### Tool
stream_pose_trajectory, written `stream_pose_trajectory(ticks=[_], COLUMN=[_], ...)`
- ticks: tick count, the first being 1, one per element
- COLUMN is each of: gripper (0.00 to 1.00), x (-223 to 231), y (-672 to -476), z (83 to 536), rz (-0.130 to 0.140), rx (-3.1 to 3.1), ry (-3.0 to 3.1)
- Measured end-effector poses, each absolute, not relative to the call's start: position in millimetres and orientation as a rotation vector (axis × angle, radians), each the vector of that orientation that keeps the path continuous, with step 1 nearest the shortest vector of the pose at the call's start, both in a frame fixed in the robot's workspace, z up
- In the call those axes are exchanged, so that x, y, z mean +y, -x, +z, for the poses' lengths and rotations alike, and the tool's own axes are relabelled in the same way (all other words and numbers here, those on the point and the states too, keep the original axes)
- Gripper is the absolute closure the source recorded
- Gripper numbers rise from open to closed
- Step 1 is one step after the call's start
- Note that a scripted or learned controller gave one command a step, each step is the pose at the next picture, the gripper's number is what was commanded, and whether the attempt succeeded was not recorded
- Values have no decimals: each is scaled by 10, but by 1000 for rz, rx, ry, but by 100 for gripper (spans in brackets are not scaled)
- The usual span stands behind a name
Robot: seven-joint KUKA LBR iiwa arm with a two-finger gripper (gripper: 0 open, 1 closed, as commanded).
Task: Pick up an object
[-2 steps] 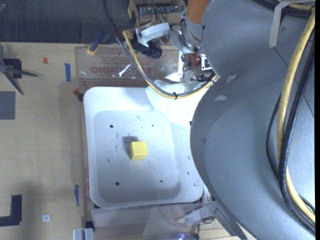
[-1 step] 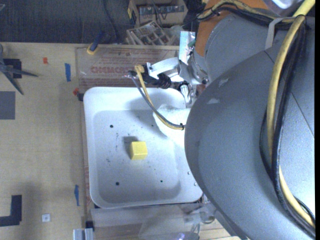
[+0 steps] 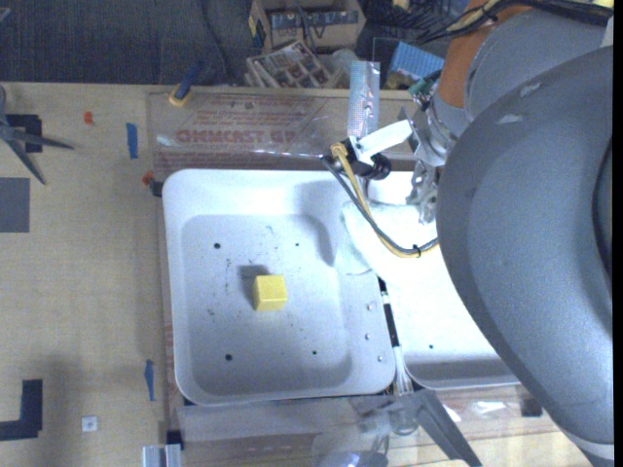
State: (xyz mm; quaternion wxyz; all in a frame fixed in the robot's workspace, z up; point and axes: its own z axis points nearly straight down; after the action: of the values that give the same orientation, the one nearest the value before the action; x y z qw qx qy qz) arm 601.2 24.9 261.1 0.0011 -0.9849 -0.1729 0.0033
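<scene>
The end effector (image 3: 425, 197) shows as a metallic cluster at the arm's tip, over the near-top edge of the right-hand shallow white plastic bin (image 3: 458, 358), close to the divide between the two bins. How it is set, wide or narrow, cannot be told from this angle, since the arm's bulk hides most of it. A white bracket (image 3: 382, 140) juts from it toward the left, and a yellow cable (image 3: 375, 224) loops down from there and back toward the wrist. Above sits the orange band (image 3: 456, 71) of the large grey arm (image 3: 540, 232), which covers much of the right bin.

The small yellow cube-shaped block (image 3: 271, 292) lies on the floor of the left-hand shallow white plastic bin (image 3: 185, 202), near its middle, well apart from the end effector and untouched. Dark specks dot the floor around it. Both bins rest on the light wooden desk (image 3: 78, 261).
</scene>
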Motion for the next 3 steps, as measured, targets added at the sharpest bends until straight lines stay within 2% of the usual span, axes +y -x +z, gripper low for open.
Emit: stream_pose_trajectory(ticks=[1, 2, 3], gripper=[100, 100, 100], x=[634, 992, 326], y=[-6189, -6507, -6495], z=[2075, 1782, 2655], rz=[1, -3, 4], rx=[-310, -309, -391], ry=[3125, 3126, 3116])
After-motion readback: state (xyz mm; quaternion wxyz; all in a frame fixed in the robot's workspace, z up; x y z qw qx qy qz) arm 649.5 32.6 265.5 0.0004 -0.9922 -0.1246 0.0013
